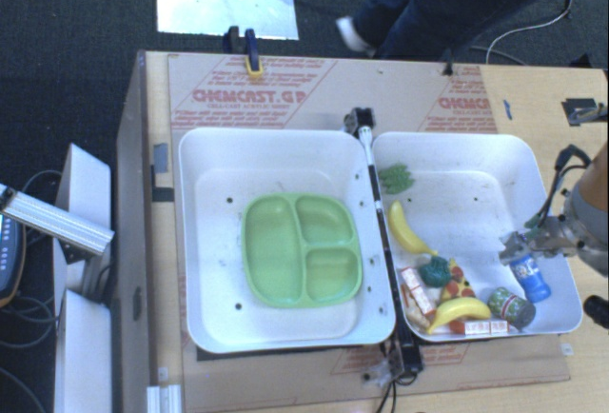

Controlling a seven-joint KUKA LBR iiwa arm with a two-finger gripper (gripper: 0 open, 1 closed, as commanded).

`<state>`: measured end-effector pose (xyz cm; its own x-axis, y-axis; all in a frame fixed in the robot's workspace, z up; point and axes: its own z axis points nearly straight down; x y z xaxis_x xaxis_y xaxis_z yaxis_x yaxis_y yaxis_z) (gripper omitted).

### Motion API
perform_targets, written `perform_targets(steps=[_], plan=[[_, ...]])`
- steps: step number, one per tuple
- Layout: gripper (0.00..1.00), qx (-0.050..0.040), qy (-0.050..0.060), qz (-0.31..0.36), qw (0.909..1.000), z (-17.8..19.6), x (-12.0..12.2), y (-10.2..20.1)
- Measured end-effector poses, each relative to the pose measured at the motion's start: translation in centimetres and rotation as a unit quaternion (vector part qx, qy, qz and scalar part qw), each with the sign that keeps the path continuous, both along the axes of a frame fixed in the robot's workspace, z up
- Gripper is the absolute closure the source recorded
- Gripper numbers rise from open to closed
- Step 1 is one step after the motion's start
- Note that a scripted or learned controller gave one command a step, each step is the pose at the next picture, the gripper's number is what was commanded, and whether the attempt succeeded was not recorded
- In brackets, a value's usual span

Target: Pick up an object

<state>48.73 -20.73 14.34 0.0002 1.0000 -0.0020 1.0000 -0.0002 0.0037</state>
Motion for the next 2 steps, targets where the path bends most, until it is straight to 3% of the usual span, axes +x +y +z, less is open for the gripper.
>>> perform_targets(steps=[1, 2], plan=[[1.0, 0.001, 0.0, 0.002, 1.0, 5.4, 4.4, 4.7], [1.0, 0.0015, 0.0, 0.003, 1.0, 9.5, 7.7, 12.5]])
